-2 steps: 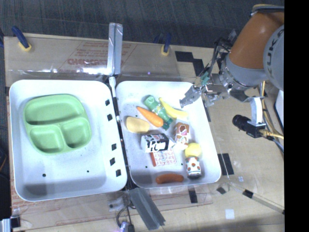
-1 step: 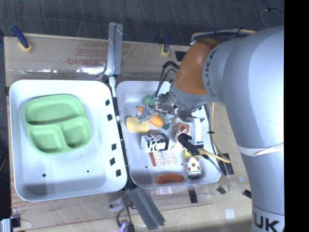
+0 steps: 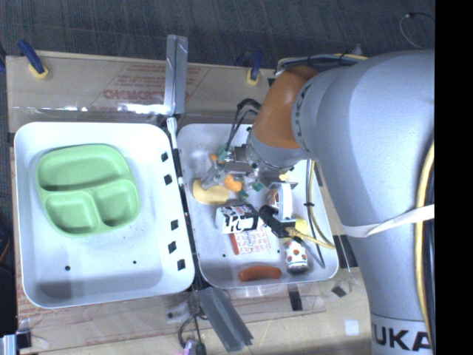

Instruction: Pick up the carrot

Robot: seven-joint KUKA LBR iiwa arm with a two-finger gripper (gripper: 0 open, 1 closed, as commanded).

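My 2-finger gripper sits low in the right white plastic bin, over its upper-left part, reached down from my bulky smooth grey arm with its glossy orange band. I cannot tell how far my fingers are spread. A small orange carrot lies right beneath the gripper, touching a pale yellow banana-shaped toy; I cannot tell if it is between my fingers. Just below lie a black-and-white printed box, a red-patterned flat card and a smooth reddish-brown sausage. The left white bin bears a matte green 3-compartment tray.
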